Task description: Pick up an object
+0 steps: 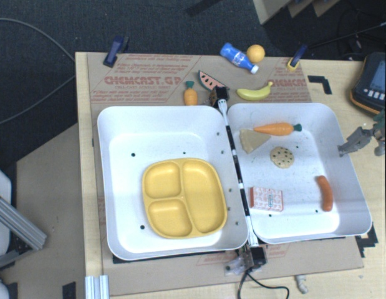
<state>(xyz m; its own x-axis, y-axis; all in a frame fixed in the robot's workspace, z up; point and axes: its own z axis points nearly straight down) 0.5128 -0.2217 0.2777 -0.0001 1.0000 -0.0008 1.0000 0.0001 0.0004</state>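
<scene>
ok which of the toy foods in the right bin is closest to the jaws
The sausage, lying lengthwise near the right bin's right wall, below the gripper. The carrot, cookie and wedge lie farther left.

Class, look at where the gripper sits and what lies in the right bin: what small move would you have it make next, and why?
Probably slide the gripper left, in over the right bin, toward the sausage. The gripper sits at the bin's right rim with nothing between its fingers, and the sausage lies near that rim, apart from the cookie and carrot, so it looks the easiest to reach.
</scene>
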